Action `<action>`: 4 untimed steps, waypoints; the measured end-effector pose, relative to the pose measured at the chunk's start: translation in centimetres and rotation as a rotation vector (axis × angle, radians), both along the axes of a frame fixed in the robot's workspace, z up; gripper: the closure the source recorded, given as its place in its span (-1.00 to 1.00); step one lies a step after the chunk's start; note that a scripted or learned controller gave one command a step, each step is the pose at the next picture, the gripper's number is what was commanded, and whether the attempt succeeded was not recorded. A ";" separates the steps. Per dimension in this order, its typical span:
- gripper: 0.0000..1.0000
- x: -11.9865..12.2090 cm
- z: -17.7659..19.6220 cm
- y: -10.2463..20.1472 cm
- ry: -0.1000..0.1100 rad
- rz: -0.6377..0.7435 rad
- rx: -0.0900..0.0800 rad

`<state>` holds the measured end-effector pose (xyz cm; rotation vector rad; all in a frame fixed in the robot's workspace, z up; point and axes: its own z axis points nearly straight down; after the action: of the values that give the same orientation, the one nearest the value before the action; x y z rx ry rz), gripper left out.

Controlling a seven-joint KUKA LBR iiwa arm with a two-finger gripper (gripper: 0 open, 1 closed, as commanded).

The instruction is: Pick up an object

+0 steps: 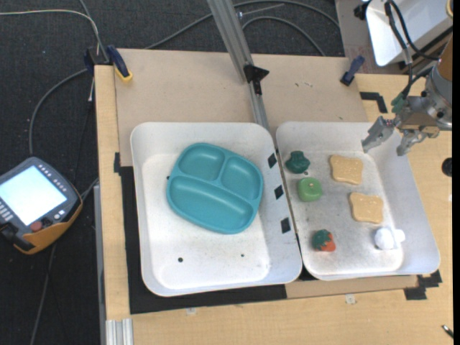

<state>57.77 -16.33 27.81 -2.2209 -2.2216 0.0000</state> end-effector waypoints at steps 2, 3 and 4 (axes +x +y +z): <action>-1.00 0.6 -10.1 -0.2 0.005 0.000 0.002; -1.00 0.9 -14.3 -0.2 0.004 0.000 0.001; 1.00 1.0 -13.0 -0.2 -0.001 0.000 0.001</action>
<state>58.80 -16.54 14.82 -2.2209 -2.2214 -0.0014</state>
